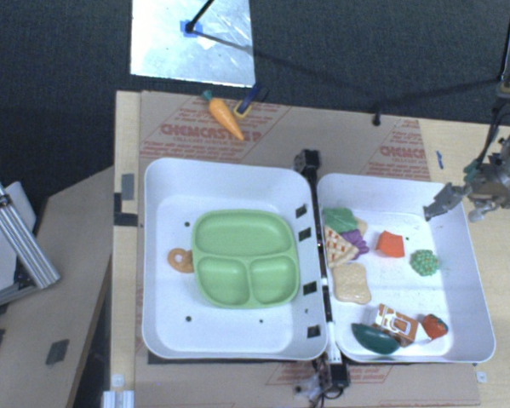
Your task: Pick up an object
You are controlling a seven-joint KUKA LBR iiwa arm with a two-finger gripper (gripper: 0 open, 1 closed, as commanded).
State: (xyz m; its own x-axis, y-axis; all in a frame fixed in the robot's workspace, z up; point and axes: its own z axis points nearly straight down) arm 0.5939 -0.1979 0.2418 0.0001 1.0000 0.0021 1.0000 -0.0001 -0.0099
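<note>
End effector [460,204], upper right, fingers spread and empty; the small orange plastic block [391,244] looks light, rigid, best pinched across flat sides.

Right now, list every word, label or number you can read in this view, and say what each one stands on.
"CHEMCAST": red print on the brown cardboard sheet under the two white bins; it repeats along the far edge, partly blurred.
Red print on the cardboard's near edge, below the bins: too blurred to read.
Small printed box in the right bin: markings too small to read.
</note>
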